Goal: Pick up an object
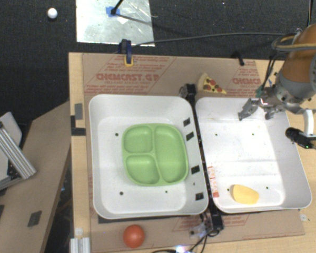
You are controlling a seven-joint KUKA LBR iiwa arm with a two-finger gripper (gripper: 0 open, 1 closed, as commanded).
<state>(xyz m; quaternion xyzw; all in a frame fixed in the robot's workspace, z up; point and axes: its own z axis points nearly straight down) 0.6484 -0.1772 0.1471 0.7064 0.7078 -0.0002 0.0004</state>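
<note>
A yellow rounded object [245, 194] lies in the right bin [253, 141], near its front edge. My gripper [258, 111] hangs over the far part of that bin, well away from the yellow object, with its two fingers spread apart and nothing between them. A pizza-slice toy [211, 84] rests on the cardboard just beyond the bins. A red ball [134, 235] sits on the bench in front of the left bin.
The left bin [102, 141] holds a green divided plate [155, 154]. Black clips line the seam between the bins. A blue clamp [126, 50] stands at the cardboard's far edge. A metal frame [10, 149] sits at the left.
</note>
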